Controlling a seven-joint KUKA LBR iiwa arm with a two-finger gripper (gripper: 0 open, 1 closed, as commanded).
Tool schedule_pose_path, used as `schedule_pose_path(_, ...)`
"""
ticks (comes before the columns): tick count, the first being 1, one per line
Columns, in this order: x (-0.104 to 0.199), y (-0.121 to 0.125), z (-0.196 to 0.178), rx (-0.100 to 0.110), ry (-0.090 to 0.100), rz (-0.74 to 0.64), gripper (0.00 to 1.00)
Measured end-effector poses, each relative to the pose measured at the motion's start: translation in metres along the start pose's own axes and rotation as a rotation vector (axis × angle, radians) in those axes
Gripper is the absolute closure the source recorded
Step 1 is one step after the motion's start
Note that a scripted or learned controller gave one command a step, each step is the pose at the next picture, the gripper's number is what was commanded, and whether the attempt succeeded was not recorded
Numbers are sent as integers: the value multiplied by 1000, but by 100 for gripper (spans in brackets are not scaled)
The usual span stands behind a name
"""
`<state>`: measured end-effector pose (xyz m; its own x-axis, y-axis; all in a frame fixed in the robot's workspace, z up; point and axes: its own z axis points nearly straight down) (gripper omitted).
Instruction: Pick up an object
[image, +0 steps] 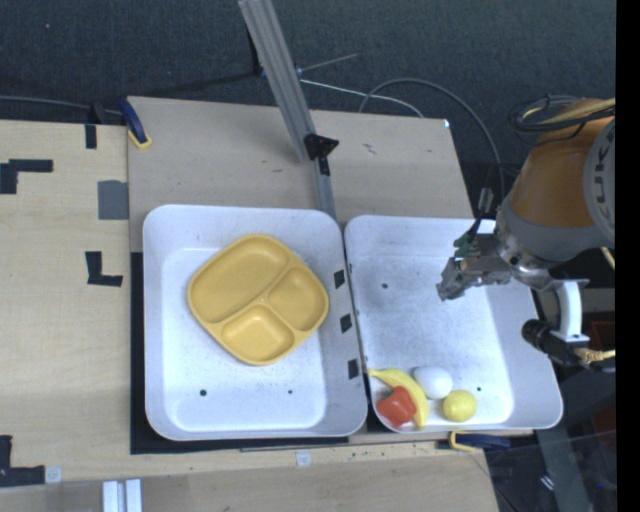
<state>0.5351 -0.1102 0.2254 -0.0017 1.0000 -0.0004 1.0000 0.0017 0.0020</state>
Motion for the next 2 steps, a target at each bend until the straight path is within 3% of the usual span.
schedule_pose_path(2, 102, 4, -6, 4, 1, -4, 100)
